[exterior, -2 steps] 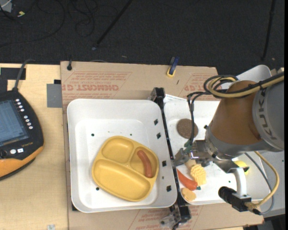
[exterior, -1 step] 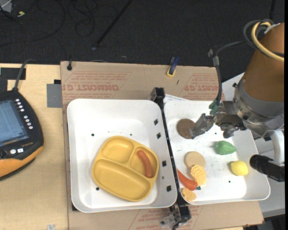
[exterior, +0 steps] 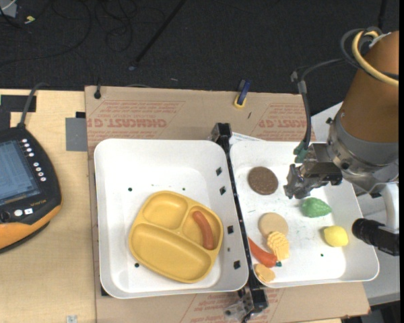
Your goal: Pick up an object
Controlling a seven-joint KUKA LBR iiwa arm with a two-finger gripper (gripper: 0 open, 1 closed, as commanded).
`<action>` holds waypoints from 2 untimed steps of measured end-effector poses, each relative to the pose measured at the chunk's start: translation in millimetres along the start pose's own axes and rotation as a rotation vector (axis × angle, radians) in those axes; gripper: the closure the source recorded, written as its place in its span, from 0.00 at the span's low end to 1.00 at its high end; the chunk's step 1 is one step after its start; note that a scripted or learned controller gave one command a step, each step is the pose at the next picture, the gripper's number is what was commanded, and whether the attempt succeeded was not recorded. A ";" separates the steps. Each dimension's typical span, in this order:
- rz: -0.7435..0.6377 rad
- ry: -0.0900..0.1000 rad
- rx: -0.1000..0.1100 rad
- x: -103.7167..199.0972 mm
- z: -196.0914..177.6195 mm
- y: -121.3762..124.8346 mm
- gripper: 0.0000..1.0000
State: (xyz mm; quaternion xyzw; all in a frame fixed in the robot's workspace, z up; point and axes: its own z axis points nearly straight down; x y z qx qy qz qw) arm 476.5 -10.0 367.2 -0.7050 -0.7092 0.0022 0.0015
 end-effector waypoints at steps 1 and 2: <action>0.002 0.001 0.004 42.9 55.9 -0.9 1.00; -0.001 0.004 -0.013 87.7 -52.3 0.4 1.00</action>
